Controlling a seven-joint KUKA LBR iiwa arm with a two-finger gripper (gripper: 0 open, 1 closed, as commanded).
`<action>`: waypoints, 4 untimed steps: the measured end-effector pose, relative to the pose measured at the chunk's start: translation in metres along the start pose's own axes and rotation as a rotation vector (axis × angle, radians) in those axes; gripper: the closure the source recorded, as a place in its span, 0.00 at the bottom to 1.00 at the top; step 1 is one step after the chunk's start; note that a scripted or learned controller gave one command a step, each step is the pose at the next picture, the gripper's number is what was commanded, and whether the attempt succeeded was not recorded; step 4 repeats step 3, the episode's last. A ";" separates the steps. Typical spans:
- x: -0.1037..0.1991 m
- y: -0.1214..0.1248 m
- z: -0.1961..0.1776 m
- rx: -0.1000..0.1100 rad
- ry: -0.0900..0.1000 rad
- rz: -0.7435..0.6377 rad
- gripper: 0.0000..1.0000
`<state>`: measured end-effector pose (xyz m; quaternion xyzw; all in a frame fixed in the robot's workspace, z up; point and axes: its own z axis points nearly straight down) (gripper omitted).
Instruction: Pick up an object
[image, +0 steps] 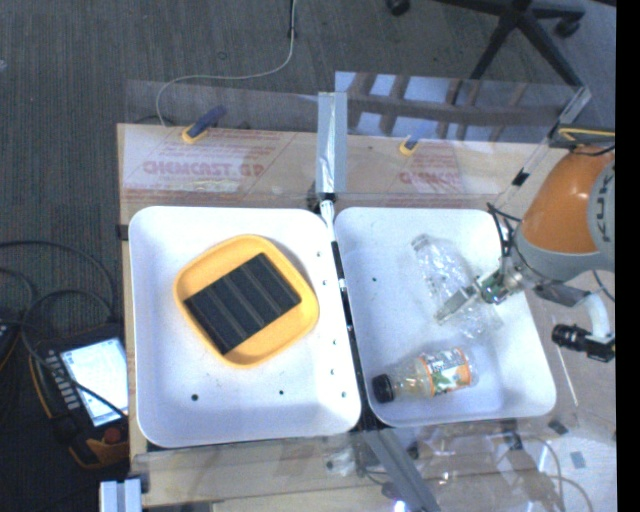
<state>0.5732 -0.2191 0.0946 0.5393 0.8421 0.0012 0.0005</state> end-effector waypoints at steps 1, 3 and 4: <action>-0.007 0.073 0.005 -0.001 -0.006 0.135 0.00; 0.047 0.114 -0.079 0.001 -0.001 0.071 1.00; 0.047 0.114 -0.079 0.001 -0.001 0.071 1.00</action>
